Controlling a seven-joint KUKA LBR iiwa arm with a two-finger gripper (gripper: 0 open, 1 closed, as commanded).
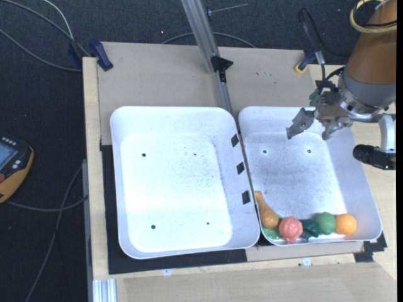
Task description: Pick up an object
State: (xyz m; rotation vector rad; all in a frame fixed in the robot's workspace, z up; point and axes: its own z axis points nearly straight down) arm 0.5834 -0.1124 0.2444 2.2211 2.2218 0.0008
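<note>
Gripper [313, 126] hangs over the far edge of the right bin [352, 168], fingers spread apart, nothing between them. Objects lie along that bin's near edge: carrot [266, 211] at the left corner, then pink ball [290, 228], green ball [325, 222], orange ball [346, 223]. Left bin [126, 187] alongside.

Blue clamp [101, 55] at bench's far left corner; handheld pendant [12, 162] on dark floor, left.

A grey arm [371, 80] with an orange band [378, 36] ends in a dull metal gripper [313, 128].
</note>
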